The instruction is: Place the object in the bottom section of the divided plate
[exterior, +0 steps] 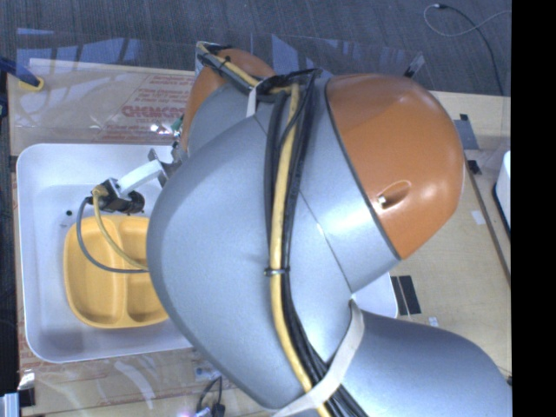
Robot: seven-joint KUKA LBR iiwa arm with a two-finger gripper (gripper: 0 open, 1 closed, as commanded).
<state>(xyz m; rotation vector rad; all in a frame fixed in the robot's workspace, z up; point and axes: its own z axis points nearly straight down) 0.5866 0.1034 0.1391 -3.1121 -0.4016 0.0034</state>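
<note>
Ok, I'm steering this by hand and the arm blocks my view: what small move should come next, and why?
Probably lift the arm slightly. It covers much of the yellow divided plate in the left bin, so neither the gripper's state nor any held object can be confirmed.

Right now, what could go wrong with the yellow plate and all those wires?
The dark cable loops across the yellow divided plate, so it might snag the plate or drag it in the white bin. The big grey arm also covers the plate's right side, so a bad placement there would be hard to notice.
</note>
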